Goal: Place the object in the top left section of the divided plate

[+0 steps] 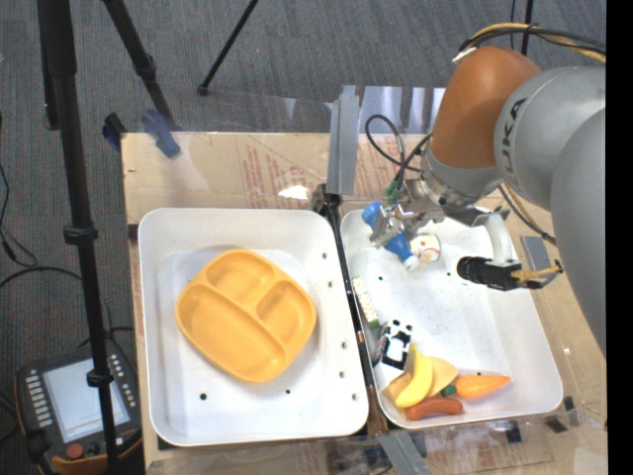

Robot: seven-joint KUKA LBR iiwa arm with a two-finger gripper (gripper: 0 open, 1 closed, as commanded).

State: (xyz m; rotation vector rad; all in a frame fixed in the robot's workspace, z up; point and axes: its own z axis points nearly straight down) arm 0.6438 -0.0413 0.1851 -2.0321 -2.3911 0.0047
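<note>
Hand (401, 228) over right bin (514, 359), grip state unclear; toy food (435, 384) nearby; plate (246, 313) unobstructed.

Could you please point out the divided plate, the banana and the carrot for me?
Plate (247, 315): camera view, on the ridge between its sections, left bin.
Banana (419, 376): camera view, middle of its yellow curve, right bin.
Carrot (482, 386): camera view, middle of its orange body, right bin.

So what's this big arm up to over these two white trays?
The robot arm has its end effector low in the right bin, beside a small blue and white object. Toy food lies at that bin's front. The yellow divided plate in the left bin has nothing on it yet.
</note>
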